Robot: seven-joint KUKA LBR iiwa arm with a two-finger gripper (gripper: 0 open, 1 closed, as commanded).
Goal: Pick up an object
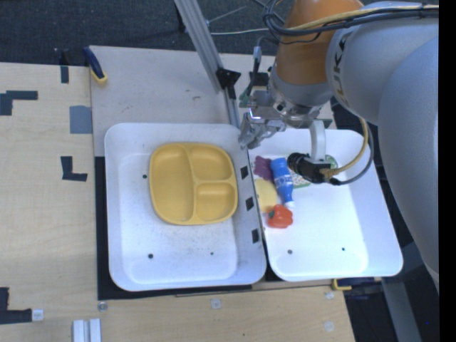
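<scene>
Camera view: end effector (251,130) sits low over the back edge of the divider between the two bins, nothing visibly held, and its opening can't be made out against the clutter. Left bin (128,262) holds a yellow divided plate (192,182); right bin (356,248) holds a small pile hard against the divider, with a purple piece (263,167), a blue bottle (282,177), a yellow item (265,197) and an orange-red toy (279,217) touching or overlapping. Looks like the approach step, no grasp yet; the next move probably calls for shifting toward the pile and descending on a single item, the orange-red toy at its front end being the most exposed.
</scene>
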